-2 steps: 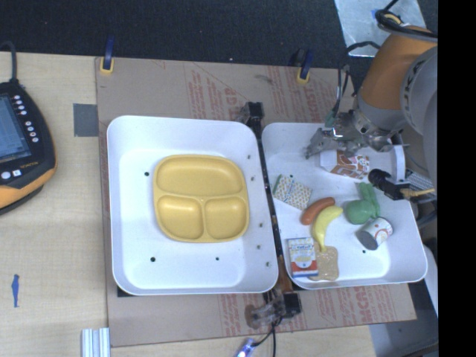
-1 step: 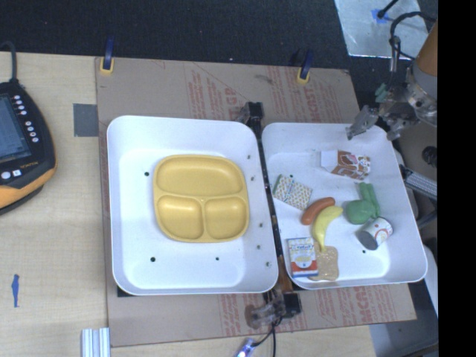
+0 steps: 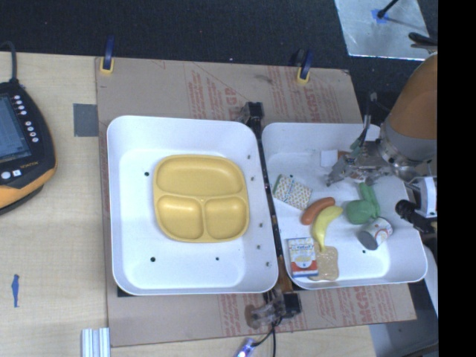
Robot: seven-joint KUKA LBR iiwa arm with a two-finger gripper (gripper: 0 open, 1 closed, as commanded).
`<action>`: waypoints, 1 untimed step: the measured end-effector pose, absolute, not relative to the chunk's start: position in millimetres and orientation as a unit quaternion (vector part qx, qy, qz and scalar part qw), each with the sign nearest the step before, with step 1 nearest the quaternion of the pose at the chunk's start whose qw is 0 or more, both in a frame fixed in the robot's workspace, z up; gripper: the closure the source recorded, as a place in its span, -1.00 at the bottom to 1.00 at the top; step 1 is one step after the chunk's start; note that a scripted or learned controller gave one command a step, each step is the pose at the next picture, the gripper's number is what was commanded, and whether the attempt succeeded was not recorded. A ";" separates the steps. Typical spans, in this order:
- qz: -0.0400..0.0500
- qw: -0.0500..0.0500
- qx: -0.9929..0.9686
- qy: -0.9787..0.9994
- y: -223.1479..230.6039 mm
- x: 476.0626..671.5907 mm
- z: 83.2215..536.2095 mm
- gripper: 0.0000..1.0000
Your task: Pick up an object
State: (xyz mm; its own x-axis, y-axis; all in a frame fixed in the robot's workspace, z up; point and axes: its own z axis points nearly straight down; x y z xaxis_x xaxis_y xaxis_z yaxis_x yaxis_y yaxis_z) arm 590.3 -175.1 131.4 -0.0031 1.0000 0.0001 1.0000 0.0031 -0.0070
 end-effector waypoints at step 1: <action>-0.004 -0.007 -0.705 -0.709 -201.0 650.4 106.8 -1.00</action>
